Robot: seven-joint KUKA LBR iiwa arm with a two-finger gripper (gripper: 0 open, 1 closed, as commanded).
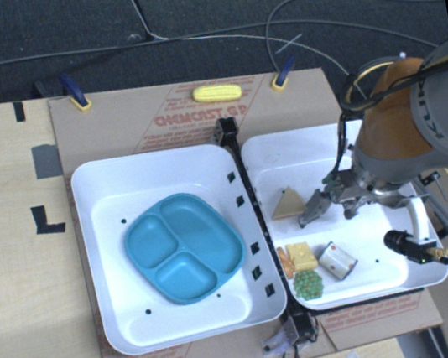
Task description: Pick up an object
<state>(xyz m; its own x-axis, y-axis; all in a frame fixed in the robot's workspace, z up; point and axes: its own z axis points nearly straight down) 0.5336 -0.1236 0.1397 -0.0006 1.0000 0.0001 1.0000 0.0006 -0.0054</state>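
**Arm low over the right bin, nothing gripped yet**

A pale wooden bench under dark carpet carries a sheet of brown cardboard [113, 124], pinned at its far edge by blue clamps, probably to keep the two bins from sliding. Far to the gripper's left sits the left bin [95, 195], holding a blue divided plate [184, 247] that lies flat in its middle. Beyond the bins, up and left of the gripper, a yellow corn cob [216, 93] rests on the bare cardboard, outside either bin.

The right bin [286, 142] holds the likely targets. Just left of the gripper lies a tan wedge [288, 203], near the fingertips but apart from them. Below and to the left are a small orange piece [285, 261], a yellow block [301, 254] and a green broccoli-like piece [308, 285], bunched against the bin's near-left corner. Directly below the gripper a white and grey box [336, 260] lies tilted on the bin floor.

The gripper [329, 206] hangs low over the bin floor, its two dark fingers spread with nothing between them. Judging by its position, the wedge is the nearest candidate, and no grasp has been made yet. The grey arm [420, 132] reaches in from the right, cables trailing around it.
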